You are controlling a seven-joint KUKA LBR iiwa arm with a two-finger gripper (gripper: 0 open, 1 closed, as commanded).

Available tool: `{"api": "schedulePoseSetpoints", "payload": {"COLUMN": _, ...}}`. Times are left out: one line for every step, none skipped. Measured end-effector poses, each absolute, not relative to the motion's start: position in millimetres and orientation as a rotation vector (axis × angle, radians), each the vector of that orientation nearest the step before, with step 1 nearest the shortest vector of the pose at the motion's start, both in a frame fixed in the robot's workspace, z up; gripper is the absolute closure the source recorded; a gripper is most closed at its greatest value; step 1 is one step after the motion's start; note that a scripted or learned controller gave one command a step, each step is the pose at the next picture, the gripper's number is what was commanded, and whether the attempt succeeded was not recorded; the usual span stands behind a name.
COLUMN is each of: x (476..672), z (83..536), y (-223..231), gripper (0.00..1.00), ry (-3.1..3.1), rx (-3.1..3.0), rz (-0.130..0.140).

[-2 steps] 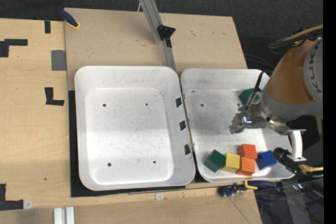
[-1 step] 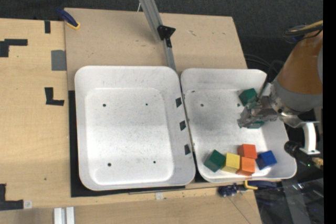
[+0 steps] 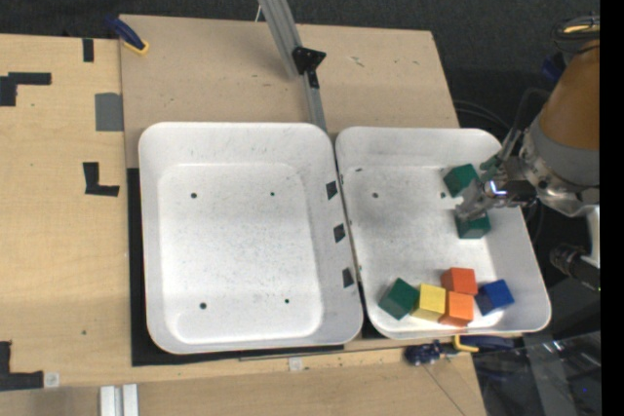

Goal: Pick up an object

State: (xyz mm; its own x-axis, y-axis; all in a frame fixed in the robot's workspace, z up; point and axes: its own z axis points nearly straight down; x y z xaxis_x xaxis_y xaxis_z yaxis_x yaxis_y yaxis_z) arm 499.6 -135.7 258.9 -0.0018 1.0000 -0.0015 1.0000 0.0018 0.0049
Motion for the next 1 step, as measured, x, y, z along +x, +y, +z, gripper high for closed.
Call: {"api": "schedulePoseSetpoints", "payload": {"x": 519.6, "z": 263.9, "y": -84.0, "gripper": 1.0, "ry": 2.23, "rx": 2.215, "rz": 0.002}}
